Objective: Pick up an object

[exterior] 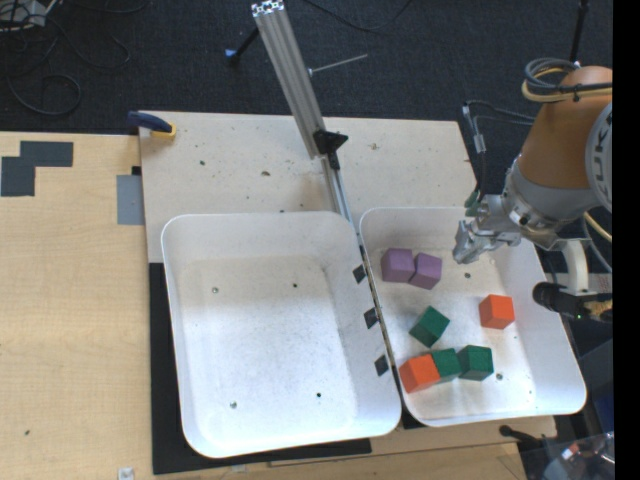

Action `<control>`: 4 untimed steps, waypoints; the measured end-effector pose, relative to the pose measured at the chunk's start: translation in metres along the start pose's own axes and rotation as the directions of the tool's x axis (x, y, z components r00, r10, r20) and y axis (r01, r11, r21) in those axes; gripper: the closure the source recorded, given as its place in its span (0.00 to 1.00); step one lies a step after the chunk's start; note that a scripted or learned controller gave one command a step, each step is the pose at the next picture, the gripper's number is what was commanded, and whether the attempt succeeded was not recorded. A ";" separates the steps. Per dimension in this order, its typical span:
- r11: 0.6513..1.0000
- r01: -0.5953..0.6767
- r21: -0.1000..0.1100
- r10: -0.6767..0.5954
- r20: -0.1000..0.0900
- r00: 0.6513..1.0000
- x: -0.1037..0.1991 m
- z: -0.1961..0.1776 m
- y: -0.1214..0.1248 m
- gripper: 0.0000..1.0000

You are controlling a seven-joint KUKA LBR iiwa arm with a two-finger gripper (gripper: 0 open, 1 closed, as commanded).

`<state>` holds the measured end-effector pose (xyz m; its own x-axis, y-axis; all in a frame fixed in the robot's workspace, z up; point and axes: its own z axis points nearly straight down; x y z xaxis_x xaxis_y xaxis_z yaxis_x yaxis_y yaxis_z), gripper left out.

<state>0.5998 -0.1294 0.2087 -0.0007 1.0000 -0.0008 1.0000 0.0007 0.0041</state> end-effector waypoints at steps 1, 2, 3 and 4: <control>1.000 0.000 0.004 0.000 -0.001 1.000 -0.001 -0.021 0.000 1.00; 1.000 0.004 0.006 -0.004 -0.003 1.000 0.048 -0.030 0.000 1.00; 1.000 0.003 0.009 -0.003 -0.003 1.000 0.100 -0.017 -0.007 1.00; 1.000 0.002 0.010 -0.002 -0.003 1.000 0.150 -0.012 -0.021 1.00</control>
<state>0.5788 0.0206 0.2209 -0.0032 1.0000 0.0022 1.0000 0.0032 -0.0056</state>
